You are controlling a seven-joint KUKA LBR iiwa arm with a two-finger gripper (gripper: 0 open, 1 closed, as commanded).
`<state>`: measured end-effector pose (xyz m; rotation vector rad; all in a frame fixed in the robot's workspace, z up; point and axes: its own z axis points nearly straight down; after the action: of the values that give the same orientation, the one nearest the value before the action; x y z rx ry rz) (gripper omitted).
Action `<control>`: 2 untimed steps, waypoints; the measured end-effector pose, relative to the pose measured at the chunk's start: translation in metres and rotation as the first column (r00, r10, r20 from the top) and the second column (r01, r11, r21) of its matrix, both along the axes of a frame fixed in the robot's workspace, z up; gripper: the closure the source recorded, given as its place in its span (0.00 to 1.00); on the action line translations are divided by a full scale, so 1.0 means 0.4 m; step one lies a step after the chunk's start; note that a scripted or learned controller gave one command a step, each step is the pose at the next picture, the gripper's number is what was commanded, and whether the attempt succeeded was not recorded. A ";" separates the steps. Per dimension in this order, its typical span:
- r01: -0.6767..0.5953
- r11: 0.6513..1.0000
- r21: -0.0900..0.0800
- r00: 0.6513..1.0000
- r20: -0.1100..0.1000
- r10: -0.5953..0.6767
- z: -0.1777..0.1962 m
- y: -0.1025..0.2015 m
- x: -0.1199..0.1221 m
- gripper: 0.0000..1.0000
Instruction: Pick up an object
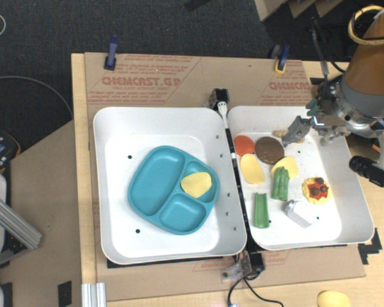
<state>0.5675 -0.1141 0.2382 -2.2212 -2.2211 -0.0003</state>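
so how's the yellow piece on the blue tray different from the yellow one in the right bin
The yellow piece on the blue tray is a pale yellow and roughly round; the yellow one in the right bin is a deeper yellow and longer, egg-shaped. The first lies alone in a compartment of the blue tray in the left bin; the second lies on the right bin's floor, crowded beside a brown disc and a red piece. Both lie flat, untouched by the gripper.

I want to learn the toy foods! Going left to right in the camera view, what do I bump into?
Blue plastic divided plate → pale yellow food piece on the plate → orange-red round piece → brown round patty → yellow tart with red berries.
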 end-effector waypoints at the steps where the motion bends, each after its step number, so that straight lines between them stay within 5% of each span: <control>1: 0.001 1.000 0.003 1.000 -0.014 -0.001 -0.348 0.027 -0.106 0.00; 2: -0.005 1.000 0.000 1.000 0.007 0.005 0.053 0.150 -0.224 0.00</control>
<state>0.4781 -0.0540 0.2592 -2.2190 -2.2295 -0.0081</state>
